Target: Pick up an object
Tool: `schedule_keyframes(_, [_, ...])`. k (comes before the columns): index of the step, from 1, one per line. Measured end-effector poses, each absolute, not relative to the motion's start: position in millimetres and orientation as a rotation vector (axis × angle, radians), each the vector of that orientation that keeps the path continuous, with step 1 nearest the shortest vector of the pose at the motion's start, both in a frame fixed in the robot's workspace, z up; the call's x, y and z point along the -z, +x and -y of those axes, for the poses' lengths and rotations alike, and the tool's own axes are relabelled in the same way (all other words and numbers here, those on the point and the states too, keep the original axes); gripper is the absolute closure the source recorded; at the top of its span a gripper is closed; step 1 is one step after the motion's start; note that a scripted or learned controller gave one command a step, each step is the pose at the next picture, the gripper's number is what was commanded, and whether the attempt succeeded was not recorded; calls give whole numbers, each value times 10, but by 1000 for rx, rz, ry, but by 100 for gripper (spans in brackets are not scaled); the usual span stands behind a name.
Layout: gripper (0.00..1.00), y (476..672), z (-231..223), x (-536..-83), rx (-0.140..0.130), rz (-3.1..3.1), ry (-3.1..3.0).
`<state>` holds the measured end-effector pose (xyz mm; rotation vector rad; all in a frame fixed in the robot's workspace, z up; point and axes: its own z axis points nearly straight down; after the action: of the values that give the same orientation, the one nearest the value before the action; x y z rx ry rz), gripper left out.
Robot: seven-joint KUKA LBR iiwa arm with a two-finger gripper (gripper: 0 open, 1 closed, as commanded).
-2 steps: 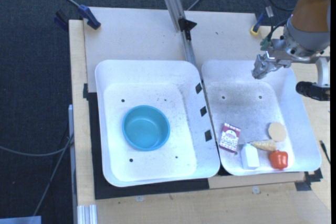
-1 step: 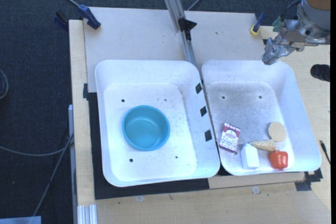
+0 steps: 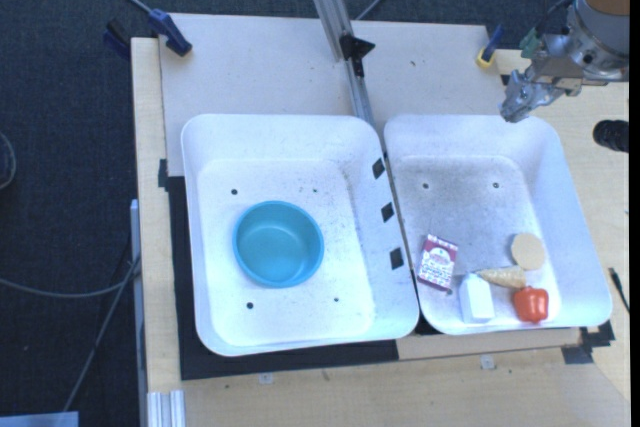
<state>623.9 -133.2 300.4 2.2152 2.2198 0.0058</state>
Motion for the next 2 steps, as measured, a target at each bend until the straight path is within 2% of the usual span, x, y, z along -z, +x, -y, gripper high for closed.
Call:
schedule_keyframes(1, [100, 6075, 799, -2806, 7, -2236, 2225])
schedule_keyframes(2, [100, 5981, 203, -2789, 8, -2240, 2224])
